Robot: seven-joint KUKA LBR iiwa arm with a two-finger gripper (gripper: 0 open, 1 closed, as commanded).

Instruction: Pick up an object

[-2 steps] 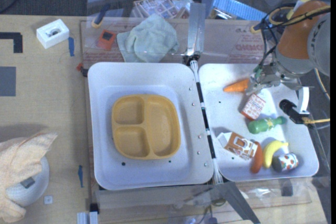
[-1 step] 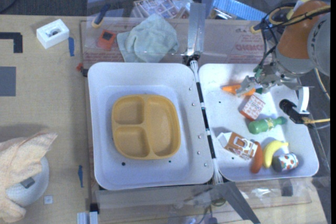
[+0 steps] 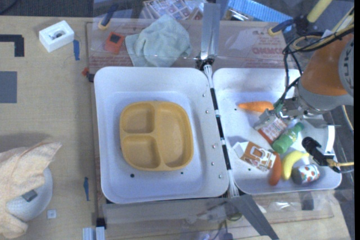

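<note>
The gripper (image 3: 279, 111) is low in the right bin (image 3: 236, 87), by the carrot (image 3: 256, 105) at 9 o'clock. I cannot tell its grip.

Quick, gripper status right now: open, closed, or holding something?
Gripper: cannot be told; it sits low in the right bin, over the silver packet beside the carrot.
</note>
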